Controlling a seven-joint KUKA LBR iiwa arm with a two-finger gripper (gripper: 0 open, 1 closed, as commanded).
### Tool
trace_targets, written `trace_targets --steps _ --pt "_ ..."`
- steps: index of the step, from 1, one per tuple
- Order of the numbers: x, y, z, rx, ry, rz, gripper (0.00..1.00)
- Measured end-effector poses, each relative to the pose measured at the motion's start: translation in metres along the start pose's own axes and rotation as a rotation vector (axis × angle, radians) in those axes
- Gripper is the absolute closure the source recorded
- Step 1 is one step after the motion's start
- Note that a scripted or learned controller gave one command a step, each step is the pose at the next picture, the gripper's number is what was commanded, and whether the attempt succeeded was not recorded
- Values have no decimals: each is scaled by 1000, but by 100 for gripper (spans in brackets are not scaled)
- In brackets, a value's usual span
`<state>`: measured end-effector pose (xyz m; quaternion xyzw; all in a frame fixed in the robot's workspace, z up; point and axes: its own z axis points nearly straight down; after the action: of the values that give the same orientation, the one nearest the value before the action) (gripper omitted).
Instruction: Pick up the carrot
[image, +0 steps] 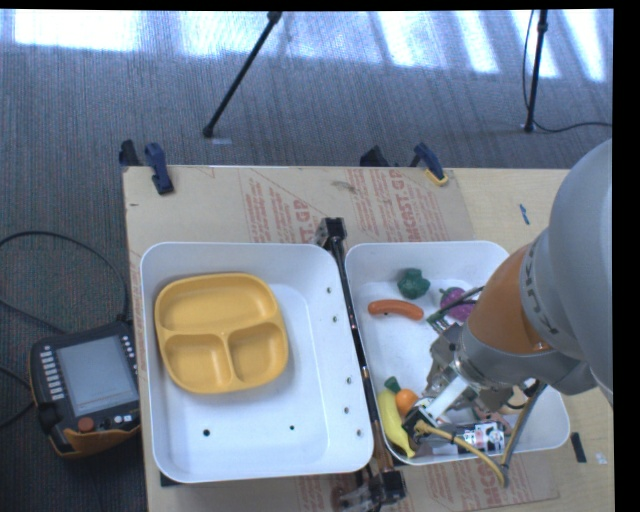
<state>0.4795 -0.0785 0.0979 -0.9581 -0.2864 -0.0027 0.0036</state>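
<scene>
The carrot, a short orange piece with a green top, lies in the right bin near its front left corner, next to a yellow banana. My gripper is down low in the same bin, just to the right of the carrot and very close to it or touching it. The grey and orange wrist hides the bin's right half behind it. I see nothing lifted off the bin floor.
Further back in the right bin lie a reddish-orange sausage-shaped piece, a green vegetable and a purple item. The left bin holds a yellow divided plate. A teach pendant sits left of the bench.
</scene>
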Motion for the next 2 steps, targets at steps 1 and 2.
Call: trace_targets --steps 1,2 --pt "-5 0 11 -3 -7 380 100" --pt "7 6 4 -22 26 376 0"
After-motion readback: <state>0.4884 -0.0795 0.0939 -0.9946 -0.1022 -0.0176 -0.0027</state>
